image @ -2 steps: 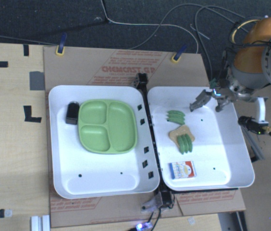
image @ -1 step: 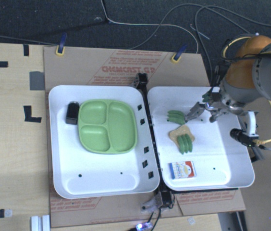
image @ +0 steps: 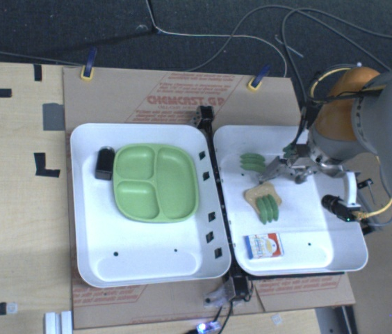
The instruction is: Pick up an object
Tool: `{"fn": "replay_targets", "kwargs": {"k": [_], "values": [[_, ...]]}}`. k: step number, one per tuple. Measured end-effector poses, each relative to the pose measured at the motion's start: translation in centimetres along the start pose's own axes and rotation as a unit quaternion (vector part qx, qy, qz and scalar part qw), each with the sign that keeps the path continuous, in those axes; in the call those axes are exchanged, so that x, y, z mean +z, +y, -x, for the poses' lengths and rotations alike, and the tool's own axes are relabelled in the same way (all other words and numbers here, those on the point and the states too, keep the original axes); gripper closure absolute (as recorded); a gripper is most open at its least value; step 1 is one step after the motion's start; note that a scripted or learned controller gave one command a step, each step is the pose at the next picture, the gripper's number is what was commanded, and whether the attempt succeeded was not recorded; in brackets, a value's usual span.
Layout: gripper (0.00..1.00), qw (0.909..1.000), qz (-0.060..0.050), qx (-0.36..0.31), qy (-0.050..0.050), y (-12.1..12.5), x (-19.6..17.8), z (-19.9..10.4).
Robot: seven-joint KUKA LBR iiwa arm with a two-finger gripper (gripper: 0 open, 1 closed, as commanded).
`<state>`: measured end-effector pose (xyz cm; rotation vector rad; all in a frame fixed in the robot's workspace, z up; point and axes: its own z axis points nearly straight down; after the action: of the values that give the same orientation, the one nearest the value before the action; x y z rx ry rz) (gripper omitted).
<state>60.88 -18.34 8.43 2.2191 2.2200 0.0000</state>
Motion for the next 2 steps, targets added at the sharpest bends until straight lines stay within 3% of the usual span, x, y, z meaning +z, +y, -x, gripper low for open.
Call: {"fn": "replay_targets", "kwargs": {"k": [1,2], "values": [[1.00,1.0000,0.002,-0.001,-0.001,0.1,-1.3,0.0],[1.00,1.0000,0.001,-0.001,0.001,0.6,-6.5,-1.1]]}}
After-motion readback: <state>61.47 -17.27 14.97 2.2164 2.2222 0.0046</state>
